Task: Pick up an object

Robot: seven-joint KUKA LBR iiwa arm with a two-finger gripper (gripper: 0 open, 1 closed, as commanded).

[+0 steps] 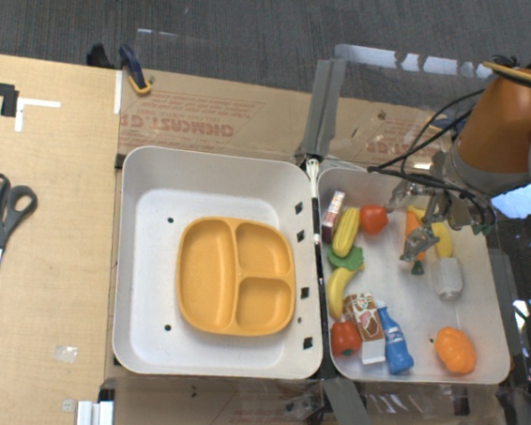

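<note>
Your end effector (419, 249) hangs low over the right bin (498, 288), fingers pointing down, and from this angle you cannot tell how far apart they stand or whether anything sits between them. Start at the near edge of that bin: an orange fruit (456, 350) lies in the near right corner, well apart from the fingers, and a blue bottle (394, 343) lies beside a small carton (365, 327) and a red tomato (345, 337). Move farther in and here's your closest candidate: a white cylinder (447, 276) lying just beside the fingertips, to their right and slightly nearer the camera, its long axis running roughly near-to-far. Left of the end effector, a banana (336, 290), a corn cob (346, 231) and another tomato (372, 218) crowd the divider. Just behind the fingers, something yellow and orange (442, 233) is half hidden. The left bin (137, 269) holds a yellow divided plate (236, 276).
</note>
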